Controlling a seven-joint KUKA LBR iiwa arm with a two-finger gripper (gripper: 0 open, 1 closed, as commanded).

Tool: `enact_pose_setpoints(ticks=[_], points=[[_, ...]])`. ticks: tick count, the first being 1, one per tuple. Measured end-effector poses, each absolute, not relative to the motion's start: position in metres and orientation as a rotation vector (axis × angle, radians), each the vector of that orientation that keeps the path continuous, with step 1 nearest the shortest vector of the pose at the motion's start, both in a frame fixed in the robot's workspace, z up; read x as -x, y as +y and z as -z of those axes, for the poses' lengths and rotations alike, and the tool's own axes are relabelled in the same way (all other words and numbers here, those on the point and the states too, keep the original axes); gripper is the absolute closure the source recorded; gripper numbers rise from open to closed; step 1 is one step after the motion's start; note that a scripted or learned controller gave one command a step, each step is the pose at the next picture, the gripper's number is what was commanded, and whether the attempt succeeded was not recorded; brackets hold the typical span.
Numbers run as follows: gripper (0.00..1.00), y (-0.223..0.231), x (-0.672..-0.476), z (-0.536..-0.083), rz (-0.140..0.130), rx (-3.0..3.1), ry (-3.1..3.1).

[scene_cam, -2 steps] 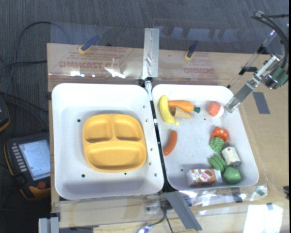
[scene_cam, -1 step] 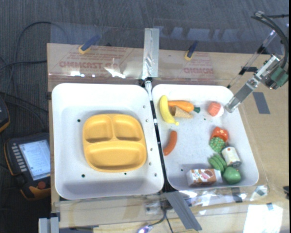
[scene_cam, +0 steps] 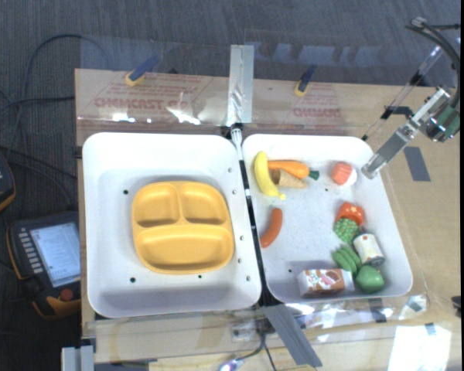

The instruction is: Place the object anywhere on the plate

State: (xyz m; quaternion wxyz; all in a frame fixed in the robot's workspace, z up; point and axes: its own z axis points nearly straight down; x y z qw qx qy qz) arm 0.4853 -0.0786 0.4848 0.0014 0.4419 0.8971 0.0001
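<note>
While the yellow plate [scene_cam: 182, 225] lay bare in the left bin [scene_cam: 100, 207], the jaws [scene_cam: 369, 168], open or closed I couldn't tell, hung at the right bin's [scene_cam: 398, 238] far rim beside a tomato [scene_cam: 341, 173], seemingly seeking something among the food.

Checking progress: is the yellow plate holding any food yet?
No. The yellow plate shows three bare compartments; the banana lies in the right bin.

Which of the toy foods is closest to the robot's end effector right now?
The round orange-red fruit at the right bin's top right. It lies just left of the end effector, while the carrot, banana and the rest sit farther off.
</note>
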Motion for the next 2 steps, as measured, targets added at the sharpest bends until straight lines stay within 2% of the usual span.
enact_pose_setpoints(ticks=[2], points=[[0.00, -0.0841, -0.4854, -0.4847, 0.000, -1.441, 2.788]])
